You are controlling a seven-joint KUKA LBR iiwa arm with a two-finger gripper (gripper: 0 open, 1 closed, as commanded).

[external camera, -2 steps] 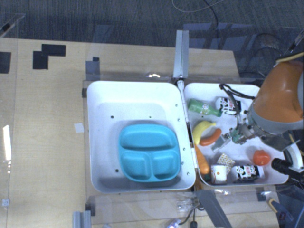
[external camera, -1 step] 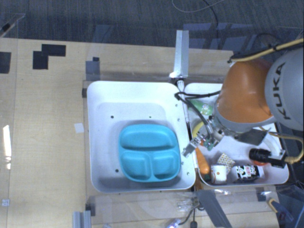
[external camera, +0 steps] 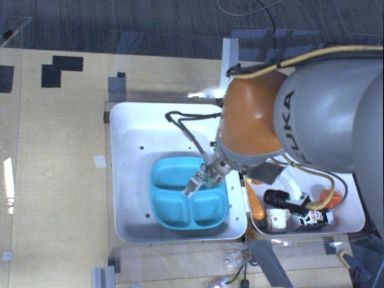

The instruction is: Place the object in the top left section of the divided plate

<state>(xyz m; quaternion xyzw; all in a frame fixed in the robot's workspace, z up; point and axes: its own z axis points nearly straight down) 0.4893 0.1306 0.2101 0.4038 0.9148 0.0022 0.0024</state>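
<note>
while the grey kuka arm [external camera: 327, 116] with its orange band [external camera: 252, 119] reaches in from the right, the two-finger gripper [external camera: 200, 183] sits low over the light blue plastic divided plate [external camera: 171, 212], which has three sections. the plate lies in the left shallow white bin [external camera: 129, 161], towards its lower right corner. the gripper tip is above the right end of the plate's wide upper section, close to where the dividers meet. a small greenish object [external camera: 208, 177] shows right at the gripper tip, above that same upper section; too small to tell what it is. cannot tell whether the gripper is apart, together or clamped on it. a thin black cable loop [external camera: 180, 122] hangs over the upper part of the left bin, running towards the wrist. the right shallow white bin [external camera: 355, 218] is partly covered by the arm. in it, a long orange carrot-shaped item [external camera: 256, 206] lies along the left wall, with a short white cylinder [external camera: 276, 221] just beside it. both bins sit on the pale wooden bench [external camera: 54, 161].
</note>
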